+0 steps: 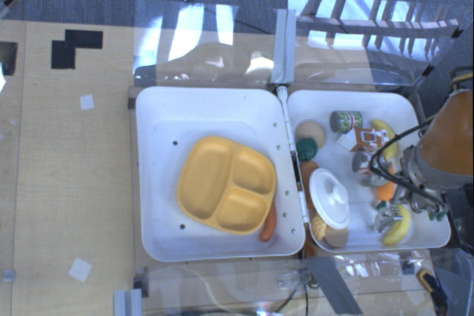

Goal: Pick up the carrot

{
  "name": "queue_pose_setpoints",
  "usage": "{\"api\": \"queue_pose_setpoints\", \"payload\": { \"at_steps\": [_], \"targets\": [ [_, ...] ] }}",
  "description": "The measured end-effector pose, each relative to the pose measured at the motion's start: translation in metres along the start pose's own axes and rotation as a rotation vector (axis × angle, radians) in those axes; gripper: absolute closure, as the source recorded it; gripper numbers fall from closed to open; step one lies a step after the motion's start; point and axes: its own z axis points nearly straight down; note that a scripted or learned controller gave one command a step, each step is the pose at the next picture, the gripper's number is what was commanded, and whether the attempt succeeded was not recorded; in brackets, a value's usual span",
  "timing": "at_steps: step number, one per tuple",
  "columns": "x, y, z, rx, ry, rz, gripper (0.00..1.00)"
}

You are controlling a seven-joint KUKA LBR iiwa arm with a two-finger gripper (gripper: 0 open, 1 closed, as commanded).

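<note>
We see the carrot (pixel 268 224) lying in the left bin (pixel 163 122), near its front right corner. It is a short orange piece pressed against the lower right edge of the yellow divided plate (pixel 226 183), between the plate and the bin wall. The plate sits tilted in the middle of this bin and has three compartments.

The arm (pixel 448 140) reaches in from the right over the right bin (pixel 426 233), with its orange band showing at the edge. The end effector (pixel 389 214) hangs low over the right part of that bin, well apart from the carrot. We cannot tell whether it is wide or narrow, because cables and metal parts blur together there. A small orange thing (pixel 384 192) shows just beside it, and a banana (pixel 397 229) lies just under it, but we cannot say that either is held.

In the right bin we also see a white round lid (pixel 329 197) near the dividing wall, a green can (pixel 346 120) at the back, a beige ball (pixel 311 132) and a dark green thing (pixel 307 149) beside it. A second banana (pixel 386 134) lies toward the back right, next to a small printed box (pixel 368 140). A brown roll (pixel 335 237) rests at the front, touching the lid's edge.

Both bins sit on the counter (pixel 67 181), which is pale wood with black marks at its far left.
</note>
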Motion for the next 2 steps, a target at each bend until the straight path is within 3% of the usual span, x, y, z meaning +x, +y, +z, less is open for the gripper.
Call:
{"api": "queue_pose_setpoints", "payload": {
  "at_steps": [1,2],
  "targets": [
    [-0.004,0.001,-0.013,0.003,-0.009,-0.008,1.00],
    [-0.062,-0.020,-0.141,0.003,-0.008,-0.088,1.00]
  ]
}}
